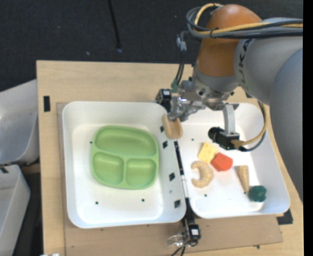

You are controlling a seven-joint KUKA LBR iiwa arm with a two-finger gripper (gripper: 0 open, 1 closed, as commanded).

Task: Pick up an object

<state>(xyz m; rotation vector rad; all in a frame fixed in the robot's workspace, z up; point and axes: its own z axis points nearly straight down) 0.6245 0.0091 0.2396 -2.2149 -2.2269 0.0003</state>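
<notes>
Camera view looks down on a tan tabletop [49,84] carrying two white bins side by side. Starting left: the left bin [76,196] holds a green tray [125,156] with three compartments, lying flat in the middle of the bin.

Over to the seam between the bins, and there's the action: the claw [173,122] hangs just above the divider, at about 11 o'clock from the right bin's centre, and it is clamped on a tan block [172,128], which sits between the fingers and pokes out below them. The block looks lifted off the bin floor, right over the divider's upper end.

Moving right: the right bin [276,196] has a yellow wedge [207,152] near its middle, a red piece [222,162] touching it at 4 o'clock, and a croissant [201,174] just below both. At 3 o'clock from the croissant lies a cone [243,177], and at the cone's lower tip sits a dark green lump [257,193].

Above it all, the arm [263,63] with its orange band comes in from 2 o'clock.
</notes>
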